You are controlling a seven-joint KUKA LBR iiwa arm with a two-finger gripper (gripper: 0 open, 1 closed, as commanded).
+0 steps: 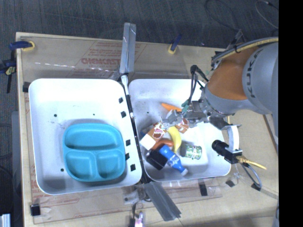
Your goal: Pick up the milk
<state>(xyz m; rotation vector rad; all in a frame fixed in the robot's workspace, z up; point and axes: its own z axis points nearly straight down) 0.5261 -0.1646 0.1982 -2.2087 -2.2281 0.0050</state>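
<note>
– Looking at the right bin (215, 167): where's the milk?

– Prob. the small white carton w/ brown-orange print, the milk (153, 135), in that bin's left part, close to the divider wall btw. the two bins. ID is a judgement; the print's too small to read.

– And the gripper (183, 114)?

– Over the same bin, nearer its back, just beside the carrot (170, 107). Whether it's spread or pressed together can't be told from this angle; wrist & cables hide that. A small red-brown bit (182, 124) sits right below it. No saying what it is, or whether it's gripped.

– So which way does the carton lie from the gripper?

– Toward the view's lower left, i.e. toward the divider & the bin's front. Near, not touching. The one arm comes in from the view's right, so it has to reach further across the bin.

– Long axis?

– Seems to run on a slant, low left to upper right, carton tipped, not upright. Hard to be sure.

– Neighbours?

– Crowded. Banana (175, 138) just beside it on the right, blue bottle (172, 161) & a black item (156, 159) just in front, green can (192, 151) further right.

– Verdict?

– Pick not yet made, by the look of it. Next move likely needs a shift toward the divider, closing across the carton's short side. Risk: nudging the banana, or catching the wall.
</note>
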